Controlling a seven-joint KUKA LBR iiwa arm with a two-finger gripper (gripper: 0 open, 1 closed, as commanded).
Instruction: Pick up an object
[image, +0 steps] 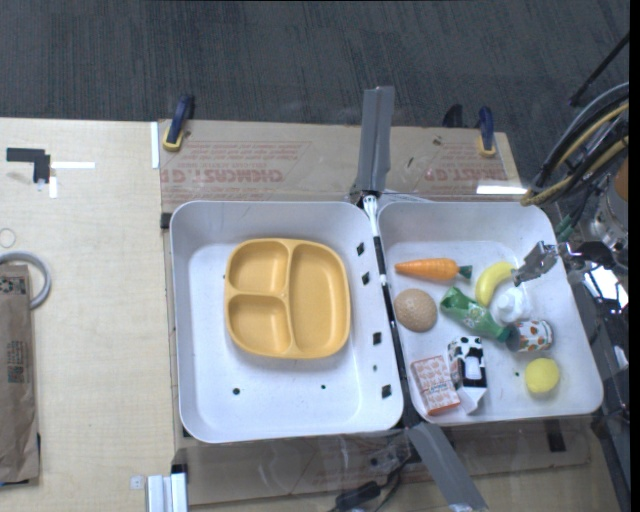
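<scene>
Just left of the gripper, whose finger spacing I cannot tell at this size, lies a banana in the right bin, a half-hidden white object just below, and the arm is cut off at the edge.

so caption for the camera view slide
Gripper above right white bin of toy food; yellow divided plate in left bin.

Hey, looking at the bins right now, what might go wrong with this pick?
The gripper hovers over a tight cluster: banana, green packet and a white object lie touching, so it may grab two things or nudge one away. It is also close to the right bin's wall, and could bump it.
</scene>
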